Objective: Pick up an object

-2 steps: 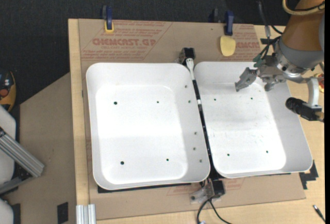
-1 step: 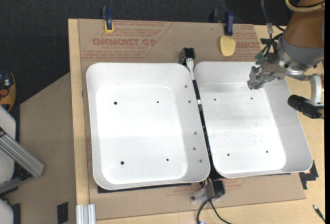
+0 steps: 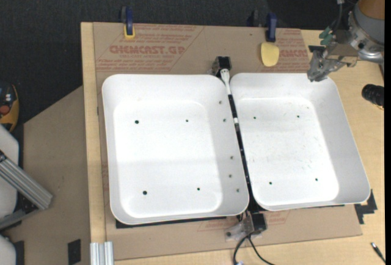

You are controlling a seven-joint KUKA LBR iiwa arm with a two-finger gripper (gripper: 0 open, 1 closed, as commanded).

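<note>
My gripper [image 3: 317,72] hangs at the far right corner of the right bin [image 3: 342,135], just above its rim, fingers pointing down. A small pale yellow object [image 3: 269,54] lies on the brown board behind the right bin, to the left of the gripper and apart from it. Nothing shows between the fingers. The left bin [image 3: 116,154] sits beside the right one, both showing bare white floors with small dark dots.
Two blue clamps [image 3: 127,21] [image 3: 271,25] hold the brown board at its far edge. A black bar [image 3: 235,129] runs between the bins. A metal rail [image 3: 24,184] lies off the bench at the left.
</note>
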